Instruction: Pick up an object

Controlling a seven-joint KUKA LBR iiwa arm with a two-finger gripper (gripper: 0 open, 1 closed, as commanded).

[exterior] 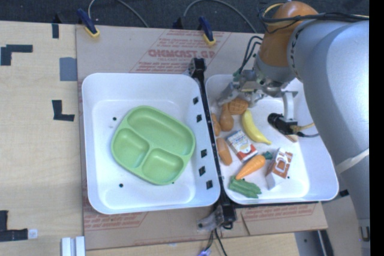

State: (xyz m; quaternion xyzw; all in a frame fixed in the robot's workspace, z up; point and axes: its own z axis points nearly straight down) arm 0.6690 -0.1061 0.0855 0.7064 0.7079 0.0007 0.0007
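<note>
End effector [243, 88] sits low over the right bin [312, 186] at its 11 o'clock corner, just above a brown bread-like item [234, 107]; cannot tell its state, the arm [330, 69] hides much of it. Banana [254, 128] lies just at 4 o'clock of the bread. Carrot [250, 166], green pod [244, 187] and two small cartons [240, 144] crowd the bin's 7 o'clock side. Left bin [96, 147] holds a green divided plate [153, 144]. The arm also covers the right bin's 3 o'clock rim.
</note>
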